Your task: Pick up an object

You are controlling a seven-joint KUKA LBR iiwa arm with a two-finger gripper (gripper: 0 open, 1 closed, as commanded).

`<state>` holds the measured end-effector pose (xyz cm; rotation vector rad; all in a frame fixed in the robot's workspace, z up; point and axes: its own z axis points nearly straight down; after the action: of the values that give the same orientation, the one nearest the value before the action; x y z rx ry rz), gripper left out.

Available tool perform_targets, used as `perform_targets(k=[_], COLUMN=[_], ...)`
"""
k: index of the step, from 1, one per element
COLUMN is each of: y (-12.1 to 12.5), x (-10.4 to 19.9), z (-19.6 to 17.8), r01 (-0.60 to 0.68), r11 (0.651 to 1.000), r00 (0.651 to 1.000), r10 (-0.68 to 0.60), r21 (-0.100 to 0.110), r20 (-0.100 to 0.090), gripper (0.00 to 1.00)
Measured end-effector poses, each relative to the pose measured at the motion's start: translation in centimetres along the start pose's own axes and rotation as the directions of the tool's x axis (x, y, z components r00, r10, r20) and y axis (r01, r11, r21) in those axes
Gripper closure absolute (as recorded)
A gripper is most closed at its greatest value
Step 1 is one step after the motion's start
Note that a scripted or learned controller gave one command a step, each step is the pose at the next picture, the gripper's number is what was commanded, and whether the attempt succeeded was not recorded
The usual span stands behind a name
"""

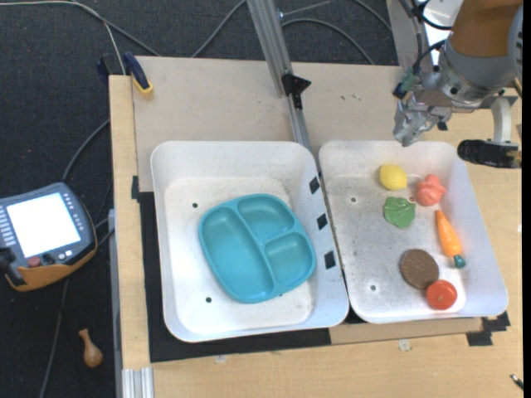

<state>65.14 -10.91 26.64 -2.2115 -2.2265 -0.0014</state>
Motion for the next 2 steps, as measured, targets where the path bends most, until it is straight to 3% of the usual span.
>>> perform_targets(k=[2], y=[-2.2], x=[10.8], z=[0.9], r01=[0.000], r11=[1.000], r00=[1.000], r10=[0.000], r21=[0.001], r20=[-0.001], gripper=[1.00])
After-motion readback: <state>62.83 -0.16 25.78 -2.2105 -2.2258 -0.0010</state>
